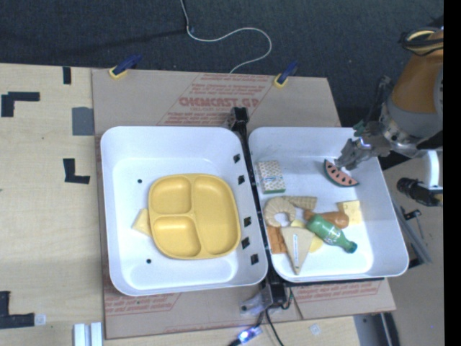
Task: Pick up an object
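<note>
From above, the desk (43, 193) carries two white bins side by side. The left bin (122, 157) holds a yellow divided plate (194, 216) near its middle. The right bin (382, 244) holds a watermelon slice (340, 174) toward its far right side, a small patterned box (271, 176) near its left wall, and below these a cluster: a bread piece (281, 209), a green bottle (331, 233) and a cheese wedge (297, 247). The hand (353, 153) hangs just above and right of the watermelon slice, fingers pointing down at it; whether they are spread or pressed together cannot be told.
</note>
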Controlling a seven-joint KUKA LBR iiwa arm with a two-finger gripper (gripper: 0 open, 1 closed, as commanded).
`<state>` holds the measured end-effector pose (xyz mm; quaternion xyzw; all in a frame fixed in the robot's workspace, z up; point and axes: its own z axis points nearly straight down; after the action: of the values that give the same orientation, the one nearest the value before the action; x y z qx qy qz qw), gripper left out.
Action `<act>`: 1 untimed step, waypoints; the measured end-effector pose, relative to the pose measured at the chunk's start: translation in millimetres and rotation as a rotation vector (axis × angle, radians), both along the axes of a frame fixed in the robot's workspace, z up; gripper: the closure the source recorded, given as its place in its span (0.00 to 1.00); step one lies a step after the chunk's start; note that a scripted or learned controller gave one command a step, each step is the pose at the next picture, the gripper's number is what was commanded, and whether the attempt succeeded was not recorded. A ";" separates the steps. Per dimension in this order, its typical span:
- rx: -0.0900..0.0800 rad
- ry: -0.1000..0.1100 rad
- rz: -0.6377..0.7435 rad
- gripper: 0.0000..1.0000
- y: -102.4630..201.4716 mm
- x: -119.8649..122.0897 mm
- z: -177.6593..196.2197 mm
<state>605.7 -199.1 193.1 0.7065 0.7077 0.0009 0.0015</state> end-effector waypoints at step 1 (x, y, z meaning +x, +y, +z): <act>0.001 0.001 0.000 1.00 0.6 0.9 33.5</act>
<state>606.6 -198.5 226.6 0.7065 0.7078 0.0008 0.0010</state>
